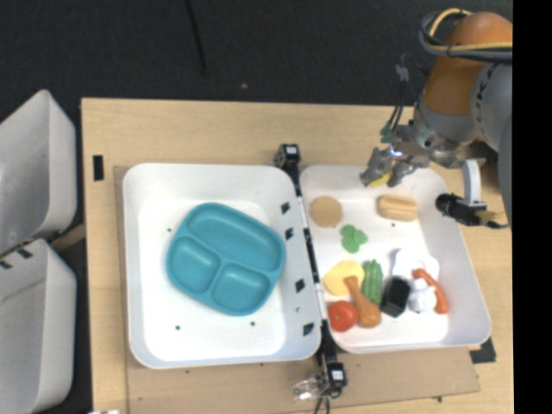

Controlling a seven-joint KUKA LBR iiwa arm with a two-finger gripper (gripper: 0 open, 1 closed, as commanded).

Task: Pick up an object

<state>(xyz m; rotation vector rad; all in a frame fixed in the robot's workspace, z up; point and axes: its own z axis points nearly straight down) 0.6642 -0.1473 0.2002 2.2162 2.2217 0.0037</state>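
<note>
My gripper (387,174) hangs over the far edge of the right bin (461,257), open with nothing between its fingers. Just below it to the right lies a tan bread roll (398,207). A round brown cookie (326,210) is down to its left, and a green broccoli piece (352,238) lies nearer the bin's middle. Toward the front are a yellow piece (341,279), green beans (373,276), a brown drumstick (363,305), a red tomato (341,316), a black block (395,297) and a white and orange toy (425,293).
The left bin (147,317) holds a teal divided plate (226,258). A ridge with black clips (302,257) separates the two bins. White padded shapes (30,188) stand off the bench at the left.
</note>
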